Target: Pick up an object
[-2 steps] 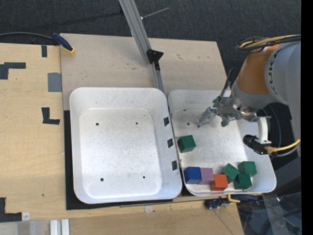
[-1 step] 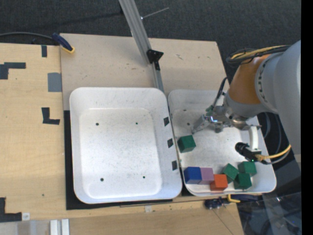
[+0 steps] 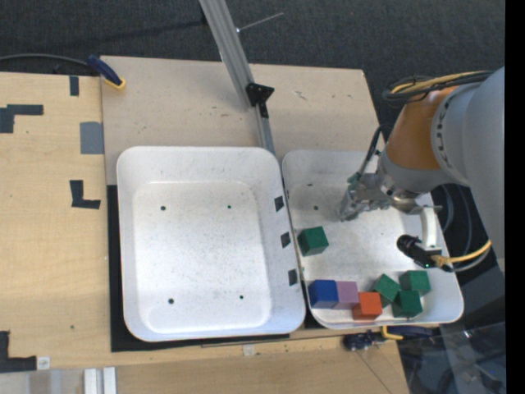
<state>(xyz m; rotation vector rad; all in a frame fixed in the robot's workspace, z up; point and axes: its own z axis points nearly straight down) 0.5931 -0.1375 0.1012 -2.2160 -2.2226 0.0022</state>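
From my seat I see the arm reaching in from the right over the right bin, with the jaws low over the bin's bare floor in its upper middle. I cannot tell how far apart they stand; they read as a dark grey cluster from this angle, and nothing shows between them, so I count nothing as held.

The nearest candidate is the lone green cube, lying just below and to the left of the jaws, close to the bin's left wall and apart from everything else. The rest sit crowded along the bottom edge: a blue cube touching a lilac cube, an orange cube beside that, then a knot of green blocks towards the corner. The left bin lies beside it on the table.

My worry is alignment. As things stand the jaws are not over the lone cube, so a straight descent would close on bare plastic (a clean miss). If the program goes for that cube, its nearness to the wall could catch one finger on the rim. Going for the bottom row risks a finger landing on a neighbour and shoving the pile instead of gripping.
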